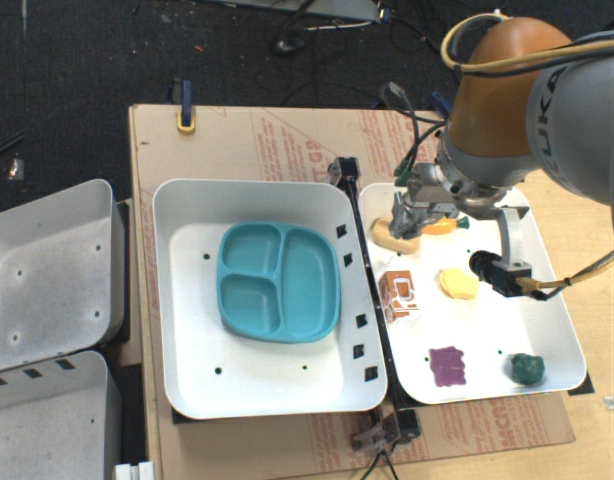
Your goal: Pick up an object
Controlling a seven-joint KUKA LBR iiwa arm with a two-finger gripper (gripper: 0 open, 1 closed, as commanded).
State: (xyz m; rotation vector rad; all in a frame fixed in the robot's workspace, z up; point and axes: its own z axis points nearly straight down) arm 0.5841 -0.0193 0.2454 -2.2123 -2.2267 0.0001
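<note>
Since the task names no particular object, you have to read the target from where the arm hangs. The gripper (pixel 411 218) sits low over the right bin (pixel 492 333), at about 10 o'clock from that bin's middle. A tan piece (pixel 383 236) lies just beside it toward 8 o'clock, and an orange piece (pixel 442 227) toward 4 o'clock. These two look like the likeliest picks, because the tool points down between them.

You cannot tell from this slant how wide the gripper stands. Nothing can be seen caught in it, so treat the pick as not yet made.

The tan piece rests close to the bin's wall at 9 o'clock, which probably leaves little room on that side and may explain the tilted approach.

The other loose things lie well apart across the bin floor, so each could be taken alone:
- A yellow lump (pixel 458 284) is near the middle.
- A brown-and-white box (pixel 399 296) is at 8 o'clock.
- A purple scrap (pixel 447 365) is at 6 o'clock.
- A green lump (pixel 527 369) is at 5 o'clock.

The left bin (pixel 187 268) holds a teal divided plate (pixel 279 281) at its centre, well away from the arm.
</note>
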